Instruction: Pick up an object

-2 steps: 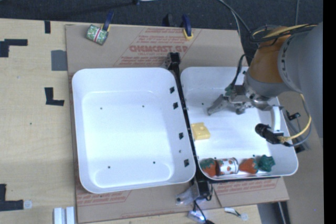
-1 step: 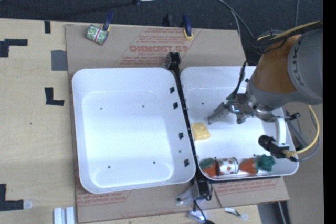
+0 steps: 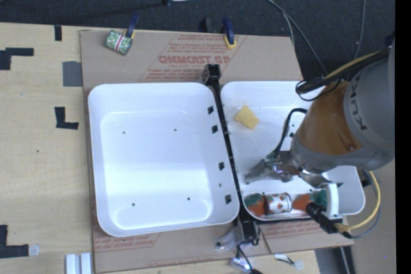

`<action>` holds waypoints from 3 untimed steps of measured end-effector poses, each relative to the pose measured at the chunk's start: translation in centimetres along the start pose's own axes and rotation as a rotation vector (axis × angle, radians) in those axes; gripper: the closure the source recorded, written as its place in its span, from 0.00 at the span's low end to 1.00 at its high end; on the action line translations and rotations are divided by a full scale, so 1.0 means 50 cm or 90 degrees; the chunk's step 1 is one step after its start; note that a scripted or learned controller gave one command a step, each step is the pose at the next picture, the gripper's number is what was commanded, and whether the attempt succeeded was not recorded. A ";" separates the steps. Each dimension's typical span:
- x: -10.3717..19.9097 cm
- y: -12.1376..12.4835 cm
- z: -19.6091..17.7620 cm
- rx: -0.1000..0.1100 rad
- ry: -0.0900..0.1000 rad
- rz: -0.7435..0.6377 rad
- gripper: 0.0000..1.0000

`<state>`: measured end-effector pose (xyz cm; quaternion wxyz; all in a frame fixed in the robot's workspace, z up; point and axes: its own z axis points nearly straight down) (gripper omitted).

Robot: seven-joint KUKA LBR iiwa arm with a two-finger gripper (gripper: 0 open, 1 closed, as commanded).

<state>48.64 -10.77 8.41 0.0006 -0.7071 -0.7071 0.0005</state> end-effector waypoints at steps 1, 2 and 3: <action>-0.080 0.157 -0.090 -0.003 -0.001 0.000 0.00; -0.155 0.193 0.000 0.000 0.000 0.000 0.00; -0.142 0.173 -0.004 -0.003 -0.001 0.025 0.00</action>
